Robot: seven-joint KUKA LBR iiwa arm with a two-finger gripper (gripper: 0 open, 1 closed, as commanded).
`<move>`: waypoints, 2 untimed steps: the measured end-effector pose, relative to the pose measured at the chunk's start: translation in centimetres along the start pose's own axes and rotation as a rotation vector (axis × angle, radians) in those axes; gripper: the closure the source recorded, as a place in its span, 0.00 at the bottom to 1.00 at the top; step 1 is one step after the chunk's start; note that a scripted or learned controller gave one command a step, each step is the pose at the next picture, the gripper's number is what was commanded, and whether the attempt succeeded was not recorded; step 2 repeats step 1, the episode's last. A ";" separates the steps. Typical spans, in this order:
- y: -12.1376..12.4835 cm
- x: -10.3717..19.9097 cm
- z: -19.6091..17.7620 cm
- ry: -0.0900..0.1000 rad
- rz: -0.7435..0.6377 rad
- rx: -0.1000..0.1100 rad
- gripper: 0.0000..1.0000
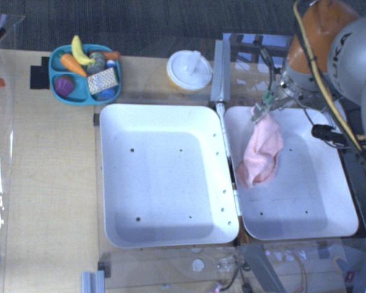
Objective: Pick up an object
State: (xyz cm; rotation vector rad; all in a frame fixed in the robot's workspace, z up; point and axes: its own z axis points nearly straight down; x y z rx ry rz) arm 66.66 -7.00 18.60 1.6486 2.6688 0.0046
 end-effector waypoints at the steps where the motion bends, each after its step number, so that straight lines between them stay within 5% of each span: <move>1: 2.4 4.0 0.0 0.000 0.229 0.000 1.00; 2: 2.4 4.0 0.0 0.000 0.229 0.000 1.00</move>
